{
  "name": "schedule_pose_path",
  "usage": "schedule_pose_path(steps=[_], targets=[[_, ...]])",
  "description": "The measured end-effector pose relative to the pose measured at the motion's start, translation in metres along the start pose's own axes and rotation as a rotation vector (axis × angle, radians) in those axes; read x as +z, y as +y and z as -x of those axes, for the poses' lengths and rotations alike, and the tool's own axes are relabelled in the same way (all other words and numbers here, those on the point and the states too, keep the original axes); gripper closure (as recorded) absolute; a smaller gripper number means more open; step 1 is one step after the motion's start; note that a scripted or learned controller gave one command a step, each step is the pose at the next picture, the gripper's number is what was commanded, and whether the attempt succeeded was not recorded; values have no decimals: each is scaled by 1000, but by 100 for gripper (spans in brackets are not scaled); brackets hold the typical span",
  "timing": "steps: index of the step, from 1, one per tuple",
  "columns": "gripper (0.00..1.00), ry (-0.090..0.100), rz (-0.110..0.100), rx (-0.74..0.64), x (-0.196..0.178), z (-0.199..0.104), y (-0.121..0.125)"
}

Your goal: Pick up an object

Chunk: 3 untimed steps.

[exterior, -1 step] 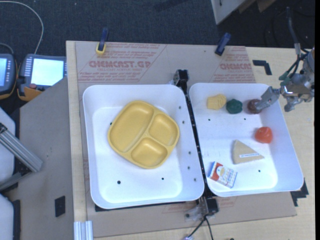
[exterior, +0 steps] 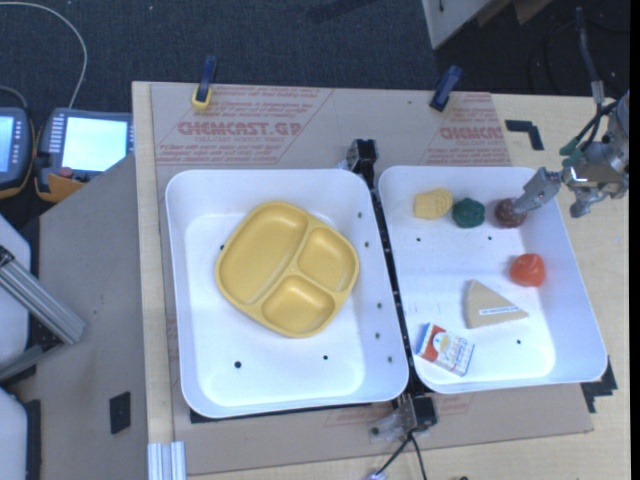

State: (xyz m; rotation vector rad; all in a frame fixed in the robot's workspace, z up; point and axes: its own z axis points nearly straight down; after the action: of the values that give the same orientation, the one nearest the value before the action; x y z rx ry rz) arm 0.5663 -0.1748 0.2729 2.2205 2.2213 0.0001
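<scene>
The right bin (exterior: 575, 348) holds several small objects: a yellow lump (exterior: 432, 204), a green ball (exterior: 467, 212), a dark brown round piece (exterior: 508, 213), a red piece (exterior: 527, 269), a tan wedge (exterior: 490, 305) and a small red-and-white card (exterior: 444, 349). My gripper (exterior: 553, 202) hangs over the bin's far right corner, open. Its left finger (exterior: 537, 190) slants down to just beside the brown piece. Nothing sits between the fingers.
The left bin (exterior: 200, 368) carries a yellow divided plate (exterior: 288, 267). Clamps stand between the bins at the back (exterior: 362, 154) and front (exterior: 412, 413). Blue clips (exterior: 446, 88) hold the cardboard base at the far edge.
</scene>
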Motion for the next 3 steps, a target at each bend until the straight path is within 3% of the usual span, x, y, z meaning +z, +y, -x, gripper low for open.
schedule_pose_path(steps=[2, 3], targets=[[0, 3, -8, 1, 117, -1, -11], [0, -2, 10, -3, 155, 3, -10]])
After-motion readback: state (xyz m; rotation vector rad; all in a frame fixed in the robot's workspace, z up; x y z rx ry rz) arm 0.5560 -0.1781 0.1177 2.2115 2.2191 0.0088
